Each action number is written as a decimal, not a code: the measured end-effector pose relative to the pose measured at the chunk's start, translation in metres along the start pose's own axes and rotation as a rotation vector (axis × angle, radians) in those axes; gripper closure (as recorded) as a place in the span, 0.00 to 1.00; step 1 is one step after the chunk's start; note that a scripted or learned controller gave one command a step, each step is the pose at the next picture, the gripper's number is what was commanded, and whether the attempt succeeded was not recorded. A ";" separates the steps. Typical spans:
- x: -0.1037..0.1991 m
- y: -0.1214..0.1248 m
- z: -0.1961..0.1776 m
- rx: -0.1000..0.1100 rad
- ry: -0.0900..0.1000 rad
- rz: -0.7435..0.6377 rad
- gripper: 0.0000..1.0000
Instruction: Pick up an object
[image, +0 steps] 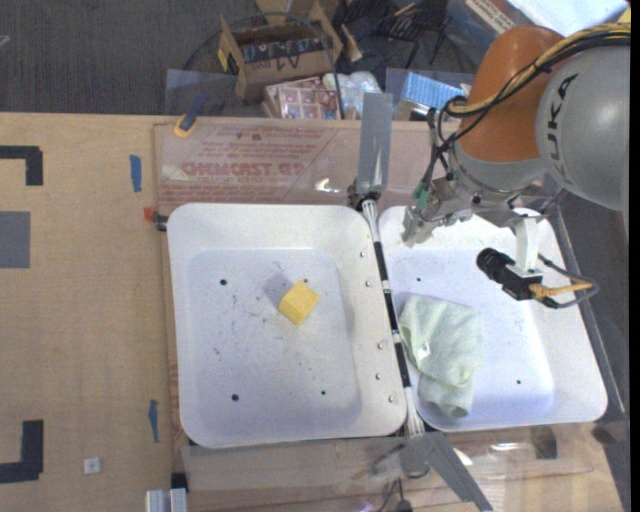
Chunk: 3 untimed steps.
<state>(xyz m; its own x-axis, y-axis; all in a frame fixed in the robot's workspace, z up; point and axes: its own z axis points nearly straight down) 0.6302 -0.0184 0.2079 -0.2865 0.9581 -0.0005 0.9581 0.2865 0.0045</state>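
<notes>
Two white bins sit side by side. One grey arm's claw (418, 222) hovers above the right bin's (570, 390) far left corner; whether it is spread or pressed together cannot be told. A pale green cloth (445, 350) lies below it. A yellow block (298, 302) lies left of it, in the left bin (200, 400).
</notes>
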 end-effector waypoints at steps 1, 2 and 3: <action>-0.012 0.005 -0.027 0.001 -0.002 0.196 1.00; 0.064 -0.053 0.023 0.005 0.002 -0.170 1.00; 0.107 -0.052 -0.147 0.002 -0.001 0.006 1.00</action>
